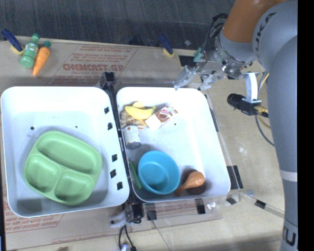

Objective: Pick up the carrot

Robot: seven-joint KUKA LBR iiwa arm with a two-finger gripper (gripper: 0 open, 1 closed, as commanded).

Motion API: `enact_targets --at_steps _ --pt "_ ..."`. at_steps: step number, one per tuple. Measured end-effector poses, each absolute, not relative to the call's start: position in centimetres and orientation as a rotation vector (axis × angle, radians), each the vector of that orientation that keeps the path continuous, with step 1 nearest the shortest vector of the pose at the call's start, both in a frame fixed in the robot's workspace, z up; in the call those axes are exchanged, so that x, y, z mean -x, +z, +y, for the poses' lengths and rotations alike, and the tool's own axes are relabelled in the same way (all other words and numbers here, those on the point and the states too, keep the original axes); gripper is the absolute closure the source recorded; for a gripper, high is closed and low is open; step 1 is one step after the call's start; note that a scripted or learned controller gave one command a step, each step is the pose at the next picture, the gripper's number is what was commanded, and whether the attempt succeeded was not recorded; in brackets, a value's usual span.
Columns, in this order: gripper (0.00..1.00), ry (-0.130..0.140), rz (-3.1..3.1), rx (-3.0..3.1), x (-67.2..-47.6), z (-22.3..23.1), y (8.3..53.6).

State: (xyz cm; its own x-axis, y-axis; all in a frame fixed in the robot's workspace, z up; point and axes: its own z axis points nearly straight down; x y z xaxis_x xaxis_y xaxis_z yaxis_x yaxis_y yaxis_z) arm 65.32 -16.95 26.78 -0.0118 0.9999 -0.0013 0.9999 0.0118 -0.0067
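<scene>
Camera view, for your record. The carrot [41, 60] is a small orange toy, tapered to a point at its lower end with a green top at the upper end. It lies tilted on the worktop [89, 66] at the far left corner, outside both bins, just beside a green toy bottle [29, 53] and near a blue clamp [11, 41].

The claw [191, 78] hangs over the far rim of the right bin [212, 140], well apart from the carrot. You will see nothing between its fingers; whether they are spread or closed cannot be told at this angle. The grey arm [280, 61] with its orange band enters from the right.

The worktop is a brown printed board with red lettering. The left bin [15, 109] holds a green divided plate [63, 166]. The right bin holds a blue bowl [158, 172], a banana [137, 111], a small packet [165, 115], a can [131, 135] and a brown pear-shaped item [191, 181]. Beyond the board you see dark ribbed flooring [120, 9]; to the right, pale wood with cables [264, 124].
</scene>
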Motion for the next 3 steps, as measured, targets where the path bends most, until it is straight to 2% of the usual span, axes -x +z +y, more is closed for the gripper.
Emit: enact_targets --at_steps 1,2,3 --pt "0.00 0.023 -2.233 2.186 -57.0 -19.3 13.6" --pt "0.00 0.006 -2.419 1.990 -57.1 -14.1 9.0" --pt "0.00 0.002 -2.487 1.949 -59.8 -21.4 25.4"
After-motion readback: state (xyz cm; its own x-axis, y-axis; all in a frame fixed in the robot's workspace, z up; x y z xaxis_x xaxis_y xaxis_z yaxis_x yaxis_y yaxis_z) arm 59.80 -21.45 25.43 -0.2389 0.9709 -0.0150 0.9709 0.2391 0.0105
